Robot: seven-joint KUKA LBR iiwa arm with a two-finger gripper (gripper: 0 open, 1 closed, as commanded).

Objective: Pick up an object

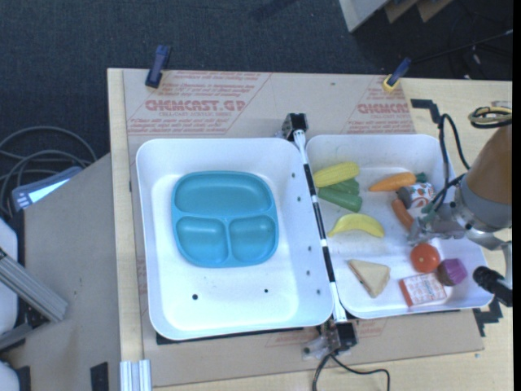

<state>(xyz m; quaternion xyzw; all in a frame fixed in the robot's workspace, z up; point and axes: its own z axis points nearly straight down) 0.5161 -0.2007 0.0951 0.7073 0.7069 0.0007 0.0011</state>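
The right bin (383,147) holds several toy foods: a yellow corn cob (335,173), a green vegetable (340,192), a banana (356,226), a carrot (392,182), a small white can (419,194), an orange sausage (400,212), a red tomato (424,257), a purple piece (452,271), a sandwich wedge (370,277) and a red-and-white box (423,289). My gripper (422,230) reaches in from the right and sits low in the bin, just above the tomato and beside the sausage. Nothing is visibly lifted.
The left bin (163,283) carries a blue divided plate (225,217). A black divider strip (313,210) runs between the bins. Black cables (446,137) hang by the right bin's far corner, and the arm's grey body (488,202) covers the right rim.
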